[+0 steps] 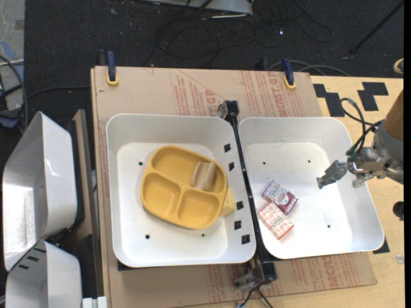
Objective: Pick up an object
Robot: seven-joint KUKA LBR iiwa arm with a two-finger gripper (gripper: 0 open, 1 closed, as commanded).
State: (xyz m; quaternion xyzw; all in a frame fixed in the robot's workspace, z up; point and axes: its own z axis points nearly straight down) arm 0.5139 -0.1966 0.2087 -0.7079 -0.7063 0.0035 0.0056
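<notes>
In the right bin (334, 236), two small packets lie near the left side: a purple and white one (280, 196) and, just below it, a pink and white one (276, 221). My gripper (332, 174) hangs over the right part of this bin, to the right of and slightly above the packets, apart from them. Nothing shows between its fingers. The left bin (128, 236) holds a yellow divided plate (182, 188) with a small tan object (205, 174) in its upper right compartment.
A black divider (243, 191) runs between the two bins. The bins rest on a cardboard sheet (192, 88) clamped at the far edge. White containers (35, 185) stand off the bench at the left. Cables lie on the dark floor beyond.
</notes>
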